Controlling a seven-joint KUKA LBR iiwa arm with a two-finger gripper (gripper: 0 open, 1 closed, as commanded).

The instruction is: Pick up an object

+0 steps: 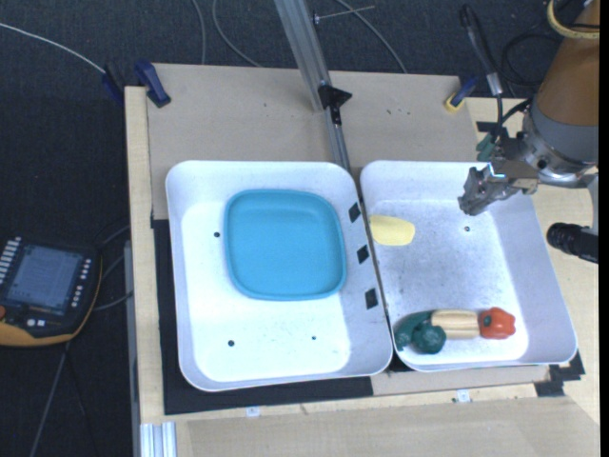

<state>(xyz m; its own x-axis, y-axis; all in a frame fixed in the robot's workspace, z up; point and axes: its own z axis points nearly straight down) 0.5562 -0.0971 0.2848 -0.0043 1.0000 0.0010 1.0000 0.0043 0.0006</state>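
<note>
Four small things lie in the right bin [542, 255]: a pale yellow piece [392, 230] against its left wall, and along the near edge a dark green lump [421, 335], a tan stick-shaped piece [455, 324] and a red piece [497, 323] packed in a touching row. The left bin [190, 255] carries a blue plate [285, 244] at its middle.

I judge all four to be light toy food, probably hard and smooth plastic, so slippery rather than fragile. My pick is the yellow piece, since it lies apart from the others; I would close across its narrow width. The wall beside it may block one finger, so I would come in parallel to that wall. The row at the near edge looks harder, as its neighbours crowd each grip.

Over the far right part of the right bin I see the gripper [478, 198], well apart from every object. Whether it touches the bin floor I cannot tell, nor can I tell how it is set from this angle; nothing is visibly held.
</note>
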